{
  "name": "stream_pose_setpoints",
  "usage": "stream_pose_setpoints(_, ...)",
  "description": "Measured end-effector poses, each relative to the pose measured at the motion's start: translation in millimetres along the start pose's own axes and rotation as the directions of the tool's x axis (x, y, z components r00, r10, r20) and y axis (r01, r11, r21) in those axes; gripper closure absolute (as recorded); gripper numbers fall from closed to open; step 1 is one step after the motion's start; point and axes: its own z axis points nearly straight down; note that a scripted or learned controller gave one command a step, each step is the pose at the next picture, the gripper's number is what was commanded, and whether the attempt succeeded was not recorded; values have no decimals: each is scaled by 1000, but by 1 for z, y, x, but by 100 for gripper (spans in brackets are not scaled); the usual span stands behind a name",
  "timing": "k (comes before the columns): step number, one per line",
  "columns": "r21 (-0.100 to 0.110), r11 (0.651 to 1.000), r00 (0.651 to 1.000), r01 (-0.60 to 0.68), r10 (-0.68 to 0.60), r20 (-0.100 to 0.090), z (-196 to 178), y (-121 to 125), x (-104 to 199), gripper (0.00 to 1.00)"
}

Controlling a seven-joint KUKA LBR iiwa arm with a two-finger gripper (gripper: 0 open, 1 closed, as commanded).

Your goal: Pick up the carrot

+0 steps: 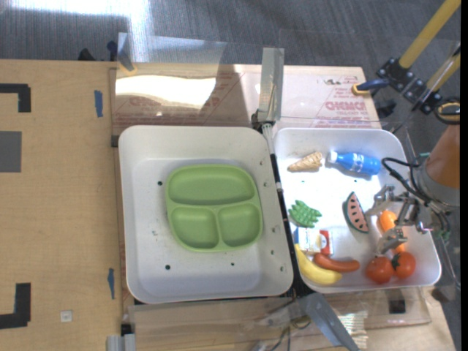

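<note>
Camera view shows the end effector (pixel 393 221) low in the right bin (pixel 431 196), its metal fingers straddling an orange shape that I take to be the carrot (pixel 387 220). The carrot lies right at the fingers, partly hidden by them, so whether they are apart around it or already clamped on it I cannot tell.

To do this step well, I judge the fingers should sit squarely on either side of the carrot's thick middle, not its tip, and close fully before any lift. The lift ought to be straight up and slow, since a smooth tapered toy can slip out. Neighbours crowd the spot: two tomatoes (pixel 390 266) lie just below the end effector, and a watermelon slice (pixel 355 213) sits just to its left. A finger catching either would spoil the grip.

Further left of the end effector lie a green leafy piece (pixel 304 213), a small carton (pixel 313 238), a banana (pixel 316 267) and a red sausage (pixel 337 263). Up and to the left are a blue bottle (pixel 355 164) and an ice cream cone (pixel 306 162).

Both bins are smooth, shallow and white. The left bin (pixel 139 196), well away from the end effector, carries a green divided plate (pixel 213 206). The bins rest on a bench (pixel 51 196) with a brown cardboard-like top marked by black tape. Beyond it is grey floor (pixel 219 6), and yellow and black rig parts (pixel 417 57) stand above the end effector.
</note>
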Motion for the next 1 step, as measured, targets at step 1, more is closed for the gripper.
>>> stream_pose_setpoints(1,3,1000,1000,1,-1,14,-14,0,-5,100)
